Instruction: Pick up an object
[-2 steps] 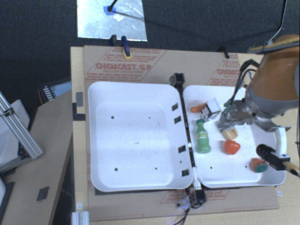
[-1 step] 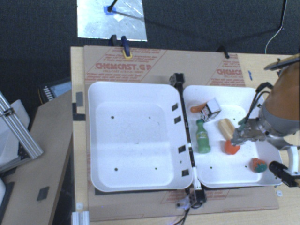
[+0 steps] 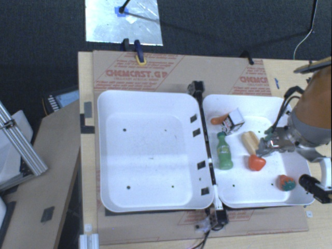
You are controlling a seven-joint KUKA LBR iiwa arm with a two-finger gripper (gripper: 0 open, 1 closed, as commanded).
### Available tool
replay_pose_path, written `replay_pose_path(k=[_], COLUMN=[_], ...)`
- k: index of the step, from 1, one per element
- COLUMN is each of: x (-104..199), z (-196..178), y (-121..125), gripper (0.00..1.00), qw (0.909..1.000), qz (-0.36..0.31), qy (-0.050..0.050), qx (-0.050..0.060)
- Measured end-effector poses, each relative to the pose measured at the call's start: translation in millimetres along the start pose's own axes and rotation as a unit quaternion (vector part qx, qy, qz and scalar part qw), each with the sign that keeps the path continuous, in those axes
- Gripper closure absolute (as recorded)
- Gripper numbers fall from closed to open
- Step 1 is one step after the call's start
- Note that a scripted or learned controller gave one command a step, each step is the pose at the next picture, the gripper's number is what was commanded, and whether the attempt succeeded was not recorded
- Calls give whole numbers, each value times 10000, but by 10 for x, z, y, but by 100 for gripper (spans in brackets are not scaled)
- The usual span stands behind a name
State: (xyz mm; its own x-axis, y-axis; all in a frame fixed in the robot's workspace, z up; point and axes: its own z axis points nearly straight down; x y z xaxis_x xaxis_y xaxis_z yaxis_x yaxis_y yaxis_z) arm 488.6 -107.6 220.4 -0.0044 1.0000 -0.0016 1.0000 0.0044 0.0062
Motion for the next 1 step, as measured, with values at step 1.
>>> replay_pose_path(k=[1], x=[412], z=[-879], y=[876], gripper=[100], qw=[10000], qz=[-34], qy=[1], qx=[-48])
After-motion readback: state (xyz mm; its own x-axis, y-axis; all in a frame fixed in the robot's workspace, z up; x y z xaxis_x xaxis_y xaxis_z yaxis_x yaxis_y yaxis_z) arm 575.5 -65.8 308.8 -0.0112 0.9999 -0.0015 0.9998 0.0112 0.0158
